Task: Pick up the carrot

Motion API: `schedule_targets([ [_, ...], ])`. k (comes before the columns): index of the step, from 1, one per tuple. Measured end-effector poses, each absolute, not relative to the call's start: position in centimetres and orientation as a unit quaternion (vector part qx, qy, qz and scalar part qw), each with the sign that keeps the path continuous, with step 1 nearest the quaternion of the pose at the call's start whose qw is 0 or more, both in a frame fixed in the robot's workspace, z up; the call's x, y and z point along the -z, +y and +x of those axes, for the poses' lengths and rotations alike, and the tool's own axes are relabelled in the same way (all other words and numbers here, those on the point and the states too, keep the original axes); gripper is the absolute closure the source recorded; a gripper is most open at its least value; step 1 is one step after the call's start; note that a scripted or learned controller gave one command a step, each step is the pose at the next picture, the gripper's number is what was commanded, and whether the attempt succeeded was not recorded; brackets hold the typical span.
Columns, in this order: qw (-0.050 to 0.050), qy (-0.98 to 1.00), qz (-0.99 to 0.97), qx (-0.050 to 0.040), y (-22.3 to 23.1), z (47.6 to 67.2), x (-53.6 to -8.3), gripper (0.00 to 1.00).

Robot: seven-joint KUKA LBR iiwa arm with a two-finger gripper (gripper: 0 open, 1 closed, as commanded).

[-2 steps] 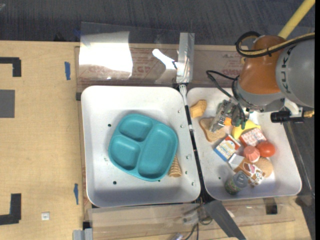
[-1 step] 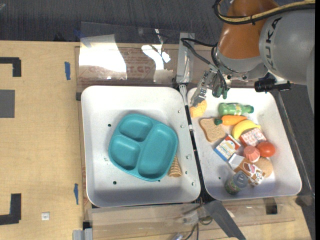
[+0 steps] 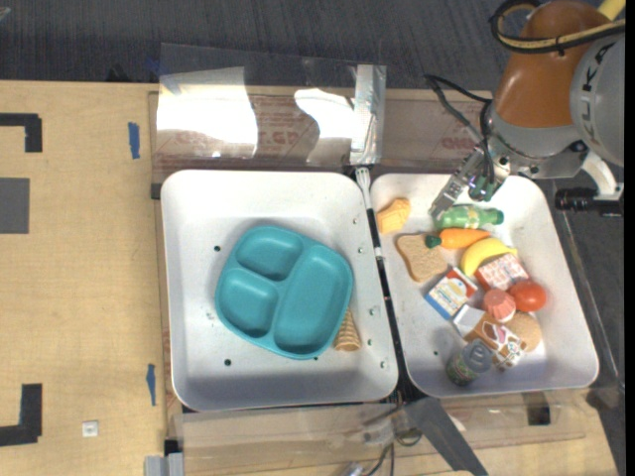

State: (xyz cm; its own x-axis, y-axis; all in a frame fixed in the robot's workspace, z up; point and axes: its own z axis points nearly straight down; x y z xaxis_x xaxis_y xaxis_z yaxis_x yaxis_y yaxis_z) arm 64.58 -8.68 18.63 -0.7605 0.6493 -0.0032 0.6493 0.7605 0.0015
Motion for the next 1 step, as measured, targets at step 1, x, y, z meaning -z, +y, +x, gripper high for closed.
schedule_targets([
  [1, 0.000, 0.904, 0.427, 0.0000, -11.88, 64.93, -14.32, 1.00],
])
